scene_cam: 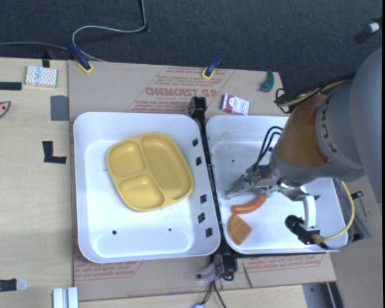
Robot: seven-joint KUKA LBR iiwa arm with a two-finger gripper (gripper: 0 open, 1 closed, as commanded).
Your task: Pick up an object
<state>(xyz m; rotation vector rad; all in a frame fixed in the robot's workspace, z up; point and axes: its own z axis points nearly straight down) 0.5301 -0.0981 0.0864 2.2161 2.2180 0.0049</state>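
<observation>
An orange toy hot dog (pixel 249 204) lies in the right white bin (pixel 244 136), near its front left. Just in front of it lies a tan waffle-like square (pixel 239 228). My gripper (pixel 242 186) reaches down from the right into this bin, its metal fingers (pixel 234 188) spread apart just above and left of the hot dog, with nothing between them. The grey arm with its orange band (pixel 301 136) covers the bin's right part.
The left white bin (pixel 90 172) holds a yellow three-compartment plate (pixel 149 170). A black divider with clips (pixel 202 165) runs between the bins. A small red-and-white packet (pixel 234 104) lies behind the right bin. Cables (pixel 321 236) hang by the arm at the bin's front right.
</observation>
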